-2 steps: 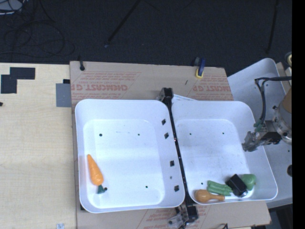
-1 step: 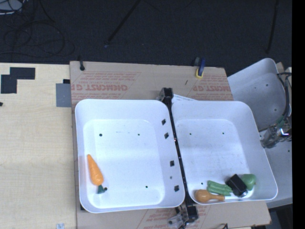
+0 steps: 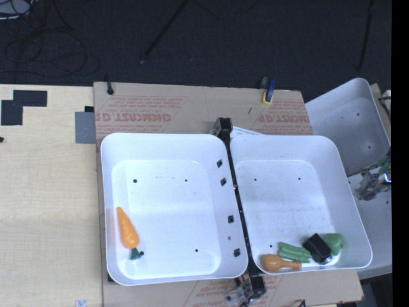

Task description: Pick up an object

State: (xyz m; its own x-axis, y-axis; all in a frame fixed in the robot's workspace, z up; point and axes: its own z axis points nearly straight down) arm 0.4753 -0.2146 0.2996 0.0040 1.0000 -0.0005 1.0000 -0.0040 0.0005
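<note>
As seen from the near edge of the bench, noted first a dark metal clamp [image 3: 248, 290] at the joint where the two bins meet. Found bunched against the near wall of the right bin [image 3: 348, 171], toward its near right corner: a tan gourd-shaped piece [image 3: 280, 263] nearest, a green pod-like piece [image 3: 294, 252] touching it just behind, a black block [image 3: 317, 248] tilted over the pod's right end, and a rounded green piece [image 3: 333, 240] just beside the block. Found in the left bin [image 3: 160, 147], by its left wall and near corner, an orange carrot [image 3: 127, 229] lying lengthwise, dark green stub toward the camera. Well apart from the right-bin cluster, with a black divider strip [image 3: 231, 197] between. Noted beneath both bins a cardboard sheet [image 3: 192, 107] with red print; to the left, a pale wooden table [image 3: 45, 190]; to the right, a tilted grey metal plate [image 3: 351, 114]. Noted at the cardboard's far edge a blue and yellow clamp [image 3: 268, 90]. Beyond, dark floor with cables [image 3: 57, 37]. Jaw state and any hold: cannot tell.
</note>
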